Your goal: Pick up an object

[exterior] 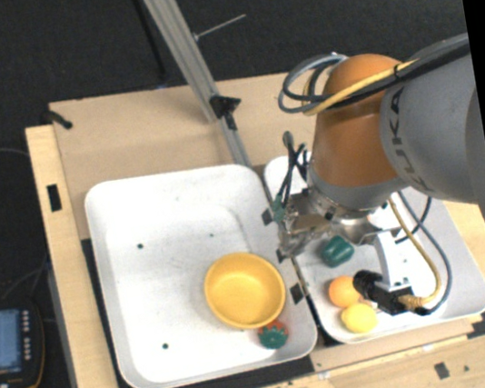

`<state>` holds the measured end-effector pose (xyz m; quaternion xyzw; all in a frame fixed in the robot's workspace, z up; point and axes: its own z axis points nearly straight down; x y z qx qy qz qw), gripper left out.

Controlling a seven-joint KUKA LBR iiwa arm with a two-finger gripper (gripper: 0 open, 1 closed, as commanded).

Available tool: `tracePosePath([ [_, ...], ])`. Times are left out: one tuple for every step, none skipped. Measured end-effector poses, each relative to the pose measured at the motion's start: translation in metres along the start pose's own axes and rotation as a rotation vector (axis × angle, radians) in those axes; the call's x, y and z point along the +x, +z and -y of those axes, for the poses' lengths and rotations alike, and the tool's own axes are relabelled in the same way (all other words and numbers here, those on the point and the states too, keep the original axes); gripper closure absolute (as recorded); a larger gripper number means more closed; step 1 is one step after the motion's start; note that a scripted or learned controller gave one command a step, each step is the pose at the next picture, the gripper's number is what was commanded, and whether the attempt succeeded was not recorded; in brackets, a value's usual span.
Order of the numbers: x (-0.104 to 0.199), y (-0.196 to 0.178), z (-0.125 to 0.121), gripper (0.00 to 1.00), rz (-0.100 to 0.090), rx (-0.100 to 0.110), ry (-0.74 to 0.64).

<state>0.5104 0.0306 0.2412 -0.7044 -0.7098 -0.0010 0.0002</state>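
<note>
While the claw is hanging just right of the yellow bowl, over the near edge of the right bin, I cannot tell whether it is apart or together. A green lump is lying just beside it, farther right of the bowl. An orange ball and a yellow ball are touching, right of the bowl. The bowl is sitting in the left bin, a small green-and-red thing touching its near rim. Both bins are resting on a tan bench. Beyond the bowl a metal rail is slanting over dark floor; far left of the bowl a screened handset is lying.
</note>
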Motion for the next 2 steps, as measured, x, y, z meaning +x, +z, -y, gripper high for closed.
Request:
tracePosePath([
  [0.0565,-0.0088,0.0066,1.0,-0.001,0.0,-0.002],
  [0.0531,-0.0084,0.0063,0.0,0.001,0.0,0.004],
])
